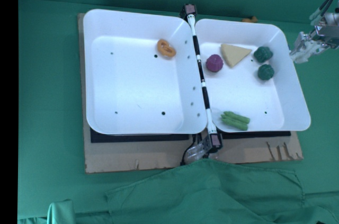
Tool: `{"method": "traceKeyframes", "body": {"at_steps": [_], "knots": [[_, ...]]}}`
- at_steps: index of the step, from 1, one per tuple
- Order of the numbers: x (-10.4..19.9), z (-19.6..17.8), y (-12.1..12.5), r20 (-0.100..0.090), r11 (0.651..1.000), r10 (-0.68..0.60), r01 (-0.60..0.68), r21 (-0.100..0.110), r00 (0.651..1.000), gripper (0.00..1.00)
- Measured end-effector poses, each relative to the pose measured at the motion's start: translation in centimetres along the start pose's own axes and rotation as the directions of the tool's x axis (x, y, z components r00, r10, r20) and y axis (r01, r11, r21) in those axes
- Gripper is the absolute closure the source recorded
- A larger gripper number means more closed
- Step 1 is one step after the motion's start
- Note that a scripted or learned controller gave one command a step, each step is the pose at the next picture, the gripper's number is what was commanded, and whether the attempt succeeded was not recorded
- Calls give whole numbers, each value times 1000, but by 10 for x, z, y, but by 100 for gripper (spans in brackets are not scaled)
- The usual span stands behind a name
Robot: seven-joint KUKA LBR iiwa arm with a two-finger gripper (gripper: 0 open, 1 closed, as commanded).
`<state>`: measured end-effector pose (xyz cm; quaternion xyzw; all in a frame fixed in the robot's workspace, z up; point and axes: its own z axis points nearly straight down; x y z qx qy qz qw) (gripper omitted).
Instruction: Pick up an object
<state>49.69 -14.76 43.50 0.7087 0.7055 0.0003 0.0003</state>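
White plastic makes up both shallow bins on your green-draped desk (47,85), and they sit side by side on a sheet of brown cardboard (132,162). The left bin (106,27) holds a single orange pretzel-shaped toy (166,48), lying near its upper right corner, close to the black-and-white rod (200,66) that runs along the seam between the two bins.

In the right bin (288,106) you have five pieces. A round purple-magenta ball (214,63) sits near the divider, just beside a pale yellow wedge shaped like cheese (234,53). To the right of the wedge are two dark green, knobbly broccoli-like pieces, one (262,54) above the other (266,72), near each other but apart. Along the bin's lower edge lies a bright green pair of pea pods (235,120), well away from the rest.

Your hand (303,52) is at the right edge, outside the right bin's rim and over the green cloth, with nothing visibly between its fingers. You cannot tell from here whether those fingers are spread or pressed together.

A rumpled fold of green fabric (212,194) covers the front of the desk.
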Motion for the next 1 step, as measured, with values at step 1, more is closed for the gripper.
{"method": "traceKeyframes", "body": {"at_steps": [1], "knots": [[36,35,90,3,1000,-7,7,-5,1000,100]]}}
